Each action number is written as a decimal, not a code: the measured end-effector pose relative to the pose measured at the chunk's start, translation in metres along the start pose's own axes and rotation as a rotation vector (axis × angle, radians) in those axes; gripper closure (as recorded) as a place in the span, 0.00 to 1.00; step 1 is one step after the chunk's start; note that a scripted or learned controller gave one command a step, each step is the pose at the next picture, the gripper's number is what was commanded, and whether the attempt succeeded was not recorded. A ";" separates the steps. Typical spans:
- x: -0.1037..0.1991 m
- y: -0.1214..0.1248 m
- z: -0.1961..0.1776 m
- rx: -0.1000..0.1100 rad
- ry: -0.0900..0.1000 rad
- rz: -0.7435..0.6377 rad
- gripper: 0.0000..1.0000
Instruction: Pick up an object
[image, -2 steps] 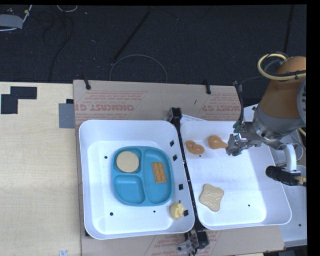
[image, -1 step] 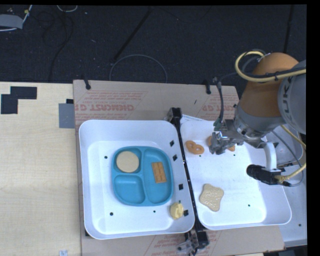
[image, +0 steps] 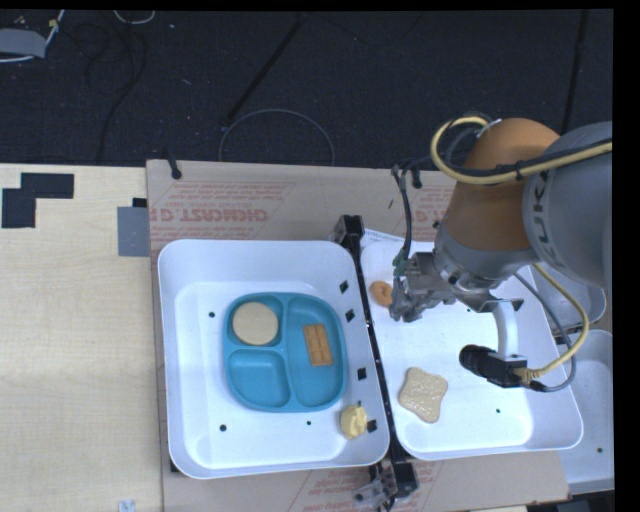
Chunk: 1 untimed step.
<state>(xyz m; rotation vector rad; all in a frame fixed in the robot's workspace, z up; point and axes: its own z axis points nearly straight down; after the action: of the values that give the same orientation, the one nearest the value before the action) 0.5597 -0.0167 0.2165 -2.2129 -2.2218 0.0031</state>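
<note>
My gripper (image: 404, 307) hangs low over the left part of the right bin (image: 470, 430), just right of a small orange round piece (image: 380, 292) near the bin's left wall. A beige toast-shaped piece (image: 423, 394) lies further toward the front of the same bin. The left bin (image: 190, 290) bears a blue divided tray (image: 270, 385) with a round tan cracker (image: 254, 323) and an orange rectangular biscuit (image: 318, 345) in its compartments. A small yellow lump (image: 353, 421) sits at the left bin's front right corner. Nothing shows between the fingers.
A black divider rail (image: 362, 330) runs between the two bins. The arm's grey and orange body (image: 510, 190) covers the back right of the right bin. Cardboard (image: 250, 205) lies under the bins.
</note>
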 end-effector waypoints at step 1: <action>0.057 -0.003 0.007 0.000 -0.001 0.000 1.00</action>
<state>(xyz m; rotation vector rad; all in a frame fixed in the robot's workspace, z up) 0.5568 0.0408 0.2093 -2.2132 -2.2219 0.0044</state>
